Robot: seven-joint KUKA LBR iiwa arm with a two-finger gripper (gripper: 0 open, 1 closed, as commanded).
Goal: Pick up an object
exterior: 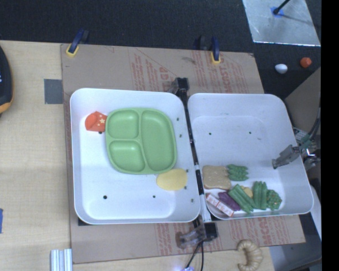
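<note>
Gripper: R bin's right rim; finger state can't tell.
Nearby: toy food pile in R bin.
L bin: green tray, yellow piece, red piece.

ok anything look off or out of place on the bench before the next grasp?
One stray: a tan curled item lies on the cardboard outside the bins, below the right bin. The toy food in that bin is all bunched in its near corner, around the toast slice. The green tray sits flat in the left bin, undamaged.
</note>
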